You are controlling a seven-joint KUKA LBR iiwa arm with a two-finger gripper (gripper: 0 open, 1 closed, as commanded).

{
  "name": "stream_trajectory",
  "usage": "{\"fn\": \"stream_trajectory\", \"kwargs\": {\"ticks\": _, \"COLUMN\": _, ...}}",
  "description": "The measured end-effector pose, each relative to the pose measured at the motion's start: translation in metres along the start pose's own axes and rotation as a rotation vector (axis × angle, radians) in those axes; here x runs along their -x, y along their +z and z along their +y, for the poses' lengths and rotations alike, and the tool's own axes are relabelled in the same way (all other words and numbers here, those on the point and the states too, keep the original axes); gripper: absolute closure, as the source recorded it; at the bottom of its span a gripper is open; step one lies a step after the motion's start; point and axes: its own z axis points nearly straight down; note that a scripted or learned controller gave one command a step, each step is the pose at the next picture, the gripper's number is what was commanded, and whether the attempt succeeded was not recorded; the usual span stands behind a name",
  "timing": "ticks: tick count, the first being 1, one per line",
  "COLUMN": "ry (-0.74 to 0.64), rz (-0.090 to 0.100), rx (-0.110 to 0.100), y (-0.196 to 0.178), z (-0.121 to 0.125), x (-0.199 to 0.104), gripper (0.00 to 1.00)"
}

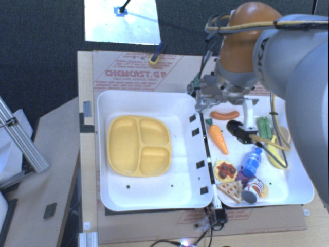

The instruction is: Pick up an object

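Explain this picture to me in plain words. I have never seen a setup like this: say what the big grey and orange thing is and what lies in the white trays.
It is a robot arm, filmed by one fixed camera looking down at a slant. The arm reaches in from the right, and its gripper hangs over the near edge of the right bin. The left bin holds a yellow divided plate. The right bin holds toy food: a carrot, a sausage, a blue bottle, a banana, a pizza slice and more. Nothing can be seen held between its fingers.
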Motion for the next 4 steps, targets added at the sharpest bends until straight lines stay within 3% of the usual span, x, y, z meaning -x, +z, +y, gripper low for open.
{"fn": "stream_trajectory", "kwargs": {"ticks": 3, "ry": 0.009, "rz": -0.003, "rx": -0.004, "y": -0.004, "z": -0.008, "x": -0.002, "gripper": 1.0}}
{"fn": "stream_trajectory", "kwargs": {"ticks": 4, "ry": 0.009, "rz": -0.003, "rx": -0.005, "y": 0.014, "z": -0.013, "x": 0.003, "gripper": 1.0}}
